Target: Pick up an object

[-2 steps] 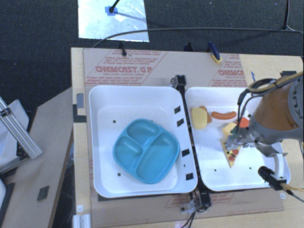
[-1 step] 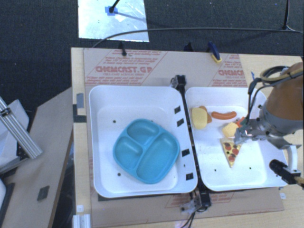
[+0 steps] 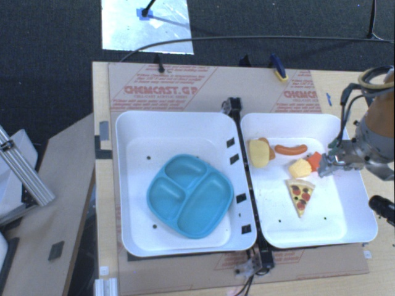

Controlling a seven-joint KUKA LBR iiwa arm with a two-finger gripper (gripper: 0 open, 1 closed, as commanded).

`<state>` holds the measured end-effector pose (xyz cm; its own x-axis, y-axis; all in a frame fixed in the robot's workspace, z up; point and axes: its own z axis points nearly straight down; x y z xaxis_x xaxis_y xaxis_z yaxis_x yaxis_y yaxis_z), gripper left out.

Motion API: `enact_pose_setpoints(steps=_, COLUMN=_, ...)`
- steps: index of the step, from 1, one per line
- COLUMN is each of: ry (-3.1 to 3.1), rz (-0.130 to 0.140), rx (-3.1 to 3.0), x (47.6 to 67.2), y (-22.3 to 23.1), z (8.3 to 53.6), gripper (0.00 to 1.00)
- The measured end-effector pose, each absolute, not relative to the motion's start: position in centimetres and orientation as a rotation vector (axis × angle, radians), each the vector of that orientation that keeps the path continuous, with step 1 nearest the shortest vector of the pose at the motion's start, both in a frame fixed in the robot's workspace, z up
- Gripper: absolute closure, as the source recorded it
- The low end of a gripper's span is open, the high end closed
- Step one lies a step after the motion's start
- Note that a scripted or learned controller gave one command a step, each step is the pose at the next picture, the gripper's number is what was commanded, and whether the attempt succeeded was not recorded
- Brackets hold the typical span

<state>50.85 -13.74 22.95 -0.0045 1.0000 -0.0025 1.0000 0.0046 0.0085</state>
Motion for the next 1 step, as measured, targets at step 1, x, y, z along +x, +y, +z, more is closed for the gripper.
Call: enact_pose_setpoints(steps=1, ry=2.225, rz=0.003, rx=2.214, x=50.96, y=-13.75, z=24.09, gripper=1.00)
